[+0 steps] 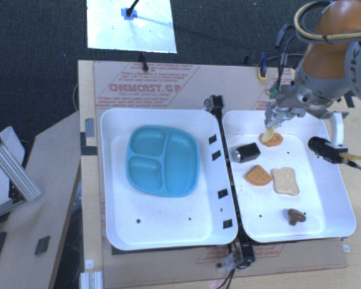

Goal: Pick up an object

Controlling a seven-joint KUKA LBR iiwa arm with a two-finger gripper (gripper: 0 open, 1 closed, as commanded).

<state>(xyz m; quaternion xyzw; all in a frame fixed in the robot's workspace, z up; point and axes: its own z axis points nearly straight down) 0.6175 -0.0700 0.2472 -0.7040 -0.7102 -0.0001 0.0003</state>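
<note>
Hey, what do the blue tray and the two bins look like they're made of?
Blue tray: likely moulded plastic, with one uniform colour, a soft sheen and rounded, pressed-in compartments. Left bin and right bin: probably thin formed plastic, plain white with a smooth surface and rounded, raised rims. The look alone leaves the exact material open.

Bench (66, 161) with two white bins (162, 233)

Grey arm (325, 77) w/ rounded orange band above the gripper (271, 127); yellow, black, blue cables looped round wrist.
</note>
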